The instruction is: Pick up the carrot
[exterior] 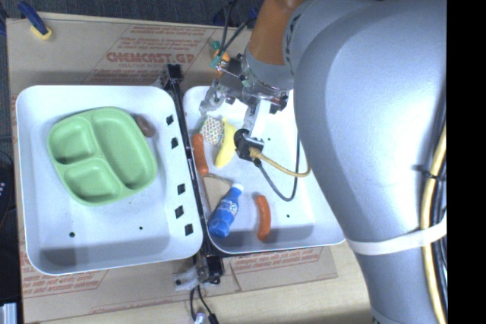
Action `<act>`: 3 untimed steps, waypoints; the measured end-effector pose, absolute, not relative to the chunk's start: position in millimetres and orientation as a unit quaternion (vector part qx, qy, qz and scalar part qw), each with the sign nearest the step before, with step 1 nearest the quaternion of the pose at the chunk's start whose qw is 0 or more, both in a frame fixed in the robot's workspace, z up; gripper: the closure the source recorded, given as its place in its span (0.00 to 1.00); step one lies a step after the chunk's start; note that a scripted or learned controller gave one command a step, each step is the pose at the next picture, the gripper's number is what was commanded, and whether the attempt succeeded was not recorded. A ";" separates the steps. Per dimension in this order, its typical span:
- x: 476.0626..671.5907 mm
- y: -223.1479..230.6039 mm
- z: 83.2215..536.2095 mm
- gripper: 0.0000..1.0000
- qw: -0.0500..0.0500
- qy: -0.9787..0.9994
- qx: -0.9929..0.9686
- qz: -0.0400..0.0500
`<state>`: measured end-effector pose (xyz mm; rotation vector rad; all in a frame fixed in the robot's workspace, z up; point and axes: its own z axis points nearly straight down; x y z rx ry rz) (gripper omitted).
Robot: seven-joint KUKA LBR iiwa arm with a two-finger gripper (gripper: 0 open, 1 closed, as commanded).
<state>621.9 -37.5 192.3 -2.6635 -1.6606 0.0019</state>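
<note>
The carrot point(199, 152) is a slim orange piece lying lengthwise along the left wall of the right bin point(304, 228). My gripper point(230, 111) hangs over the far part of that bin, above and to the right of the carrot and apart from it. Its fingers point(210, 100) look spread, and I see nothing held between them. A yellow banana point(225, 149) and a pale netted object point(213, 130) lie just below the gripper, right beside the carrot.
A blue bottle point(225, 211) and an orange-red sausage point(263, 217) lie at the near end of the right bin. The left bin point(38, 239) holds a green divided plate point(102, 154) with a small brown item point(144, 126) at its edge. A yellow cable point(285, 171) loops from the wrist.
</note>
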 end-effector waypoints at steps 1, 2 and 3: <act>591.2 -70.4 191.2 0.00 0.002 -0.545 -0.838 0.002; 632.5 -145.7 95.4 0.00 -0.002 -0.529 -0.849 -0.001; 546.6 -109.6 95.3 0.00 -0.001 -0.476 -0.879 -0.003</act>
